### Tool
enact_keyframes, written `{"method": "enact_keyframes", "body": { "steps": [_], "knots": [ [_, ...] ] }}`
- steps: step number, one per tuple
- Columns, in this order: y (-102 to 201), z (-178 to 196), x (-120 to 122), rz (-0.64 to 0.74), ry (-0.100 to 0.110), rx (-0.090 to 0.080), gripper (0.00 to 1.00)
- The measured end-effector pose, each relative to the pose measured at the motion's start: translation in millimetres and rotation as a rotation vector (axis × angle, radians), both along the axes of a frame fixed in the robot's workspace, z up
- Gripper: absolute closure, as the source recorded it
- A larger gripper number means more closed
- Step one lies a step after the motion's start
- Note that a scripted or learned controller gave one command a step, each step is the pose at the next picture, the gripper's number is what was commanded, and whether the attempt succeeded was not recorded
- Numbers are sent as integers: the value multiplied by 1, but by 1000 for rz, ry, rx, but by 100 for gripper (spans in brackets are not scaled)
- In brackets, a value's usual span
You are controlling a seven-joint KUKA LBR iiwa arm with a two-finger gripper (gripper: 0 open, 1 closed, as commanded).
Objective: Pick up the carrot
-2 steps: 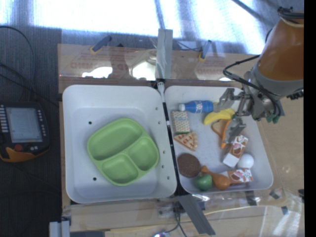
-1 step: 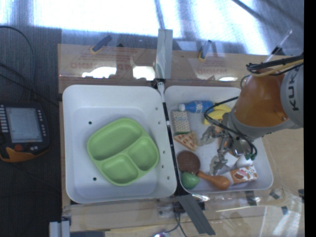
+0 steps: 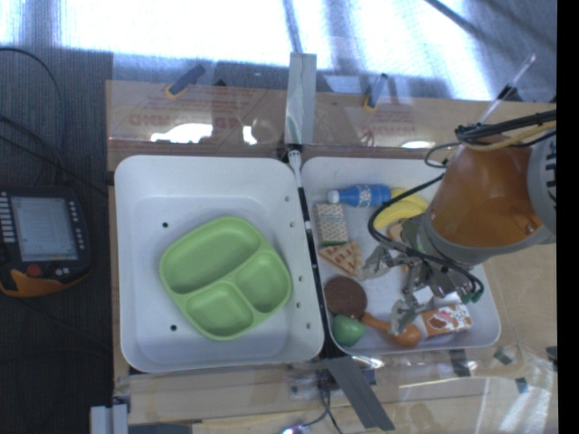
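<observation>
From the camera view above the surface, two white bins sit side by side. The left bin (image 3: 145,242) holds a green divided plate (image 3: 226,277) lying flat in its middle, well apart from everything else. The right bin (image 3: 488,328) is crowded: a small water bottle (image 3: 360,195) lies on its side along the far wall, a yellow banana (image 3: 400,212) is partly hidden under the arm, and a wrapped cracker packet (image 3: 331,223) and a pizza slice (image 3: 341,259) sit close to the dividing wall.

The carrot (image 3: 391,328) lies near the front wall of the right bin, slanted, between a green lime-like fruit (image 3: 347,330) and a red-and-white carton (image 3: 448,319), with a brown round cookie (image 3: 345,294) just behind it. That crowding leaves little free room around it.

The tool (image 3: 414,307) hangs just above the carrot's thick end, probably lined up for a grasp. Its metal parts blur together here, so I cannot tell whether it is spread or pressed together, and nothing shows the carrot pinched
</observation>
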State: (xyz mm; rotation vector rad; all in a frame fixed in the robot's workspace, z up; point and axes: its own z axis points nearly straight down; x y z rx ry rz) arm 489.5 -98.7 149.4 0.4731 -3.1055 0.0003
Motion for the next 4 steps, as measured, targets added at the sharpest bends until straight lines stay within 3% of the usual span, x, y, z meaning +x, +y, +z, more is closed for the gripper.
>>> {"method": "enact_keyframes", "body": {
  "steps": [1,2,3,4],
  "knots": [
    [1,9,1,1,-2,-2,100],
    [6,79,30,-195,-5,1,100],
    [53,33,74,-83,1,1,100],
    [-1,225,68,43,-13,-2,100]
  ]
}}
